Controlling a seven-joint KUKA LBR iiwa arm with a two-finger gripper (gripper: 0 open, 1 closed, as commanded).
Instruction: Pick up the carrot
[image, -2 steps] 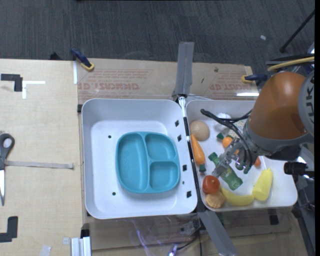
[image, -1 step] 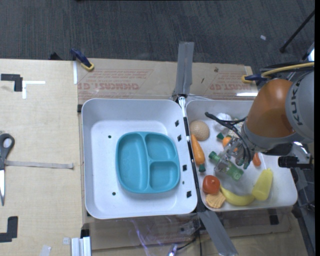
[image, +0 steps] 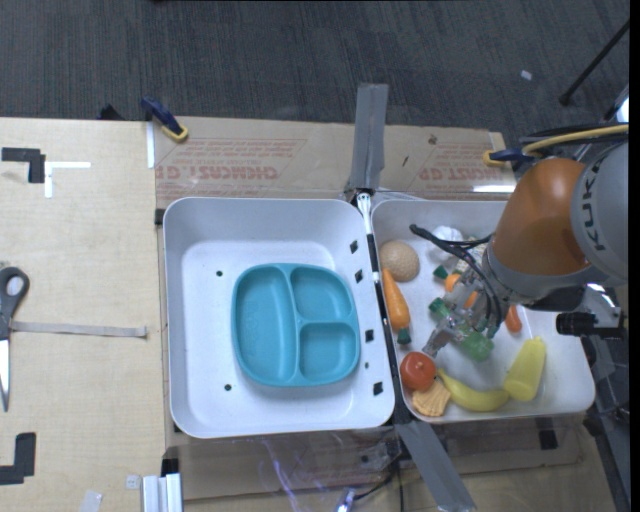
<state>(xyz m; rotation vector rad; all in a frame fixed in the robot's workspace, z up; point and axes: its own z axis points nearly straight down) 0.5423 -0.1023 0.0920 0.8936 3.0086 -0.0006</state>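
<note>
Tool (image: 452, 335) low in right bin (image: 570, 400), over green item (image: 478, 346); grip state not discernible. Carrot (image: 396, 302) lying to its left along bin's left wall, below egg-like ball (image: 400, 260), above tomato (image: 418, 371). Banana (image: 475, 395) nearby. Blue tray (image: 296, 324) in left bin (image: 190, 330).

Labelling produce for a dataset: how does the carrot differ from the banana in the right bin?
The carrot is orange and tapered; the banana is yellow and curved. The carrot lies lengthwise along the bin's left wall; the banana lies crosswise near the front. Both are elongated and lie flat on the right bin floor.
</note>
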